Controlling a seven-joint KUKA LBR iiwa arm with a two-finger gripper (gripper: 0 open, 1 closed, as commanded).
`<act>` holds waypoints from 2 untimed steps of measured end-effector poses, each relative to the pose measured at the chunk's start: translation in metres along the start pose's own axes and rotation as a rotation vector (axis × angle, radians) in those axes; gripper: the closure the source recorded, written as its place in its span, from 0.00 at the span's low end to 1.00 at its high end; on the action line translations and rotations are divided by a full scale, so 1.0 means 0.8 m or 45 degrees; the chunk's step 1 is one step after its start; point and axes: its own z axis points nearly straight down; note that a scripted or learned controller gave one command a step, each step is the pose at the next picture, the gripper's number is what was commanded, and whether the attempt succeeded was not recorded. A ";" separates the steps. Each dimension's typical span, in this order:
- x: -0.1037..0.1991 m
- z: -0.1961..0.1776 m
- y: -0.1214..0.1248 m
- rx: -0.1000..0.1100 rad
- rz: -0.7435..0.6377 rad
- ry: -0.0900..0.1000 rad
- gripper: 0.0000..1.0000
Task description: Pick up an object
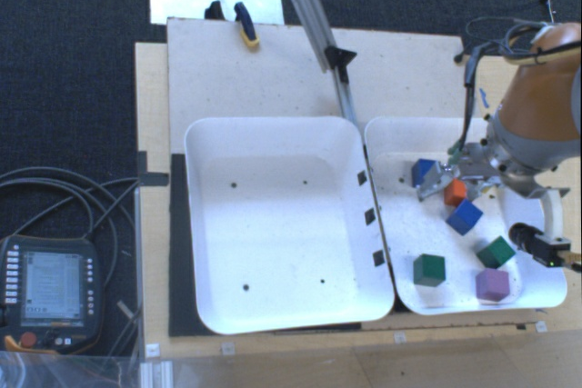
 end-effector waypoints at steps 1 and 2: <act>0.003 0.078 0.000 0.003 0.000 0.000 0.00; 0.003 0.140 0.000 0.001 0.000 0.000 0.00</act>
